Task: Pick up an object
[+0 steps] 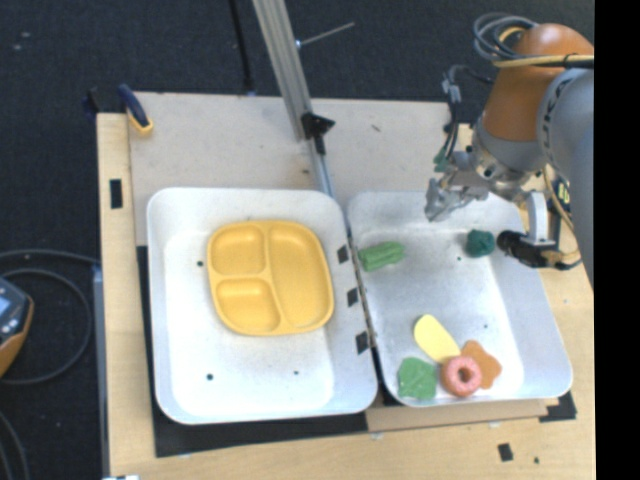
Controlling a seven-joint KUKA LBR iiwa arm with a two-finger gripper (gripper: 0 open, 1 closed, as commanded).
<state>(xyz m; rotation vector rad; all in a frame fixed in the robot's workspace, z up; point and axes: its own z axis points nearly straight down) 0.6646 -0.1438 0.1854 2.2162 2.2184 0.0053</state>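
- Arm enters from the right, orange band uppermost, wrist angled down over the right bin [520,298] at its far edge
- Gripper [441,204] hangs above the bin's upper rim; nothing visible between its tips, opening cannot be judged
- Dark green object [480,243] lies just beside the gripper, to its lower right; green piece [381,257] near, to its lower left
- Yellow piece [435,337], pink ring [461,376], orange piece [485,361] and green block [418,379] cluster at the near edge, well apart
- Left bin [180,368] holds a yellow divided tray [270,276]
- No legible writing

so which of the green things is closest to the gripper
The dark teal piece, at the right bin's far right edge, just right of and below the gripper. The light green roll and green block lie farther off.
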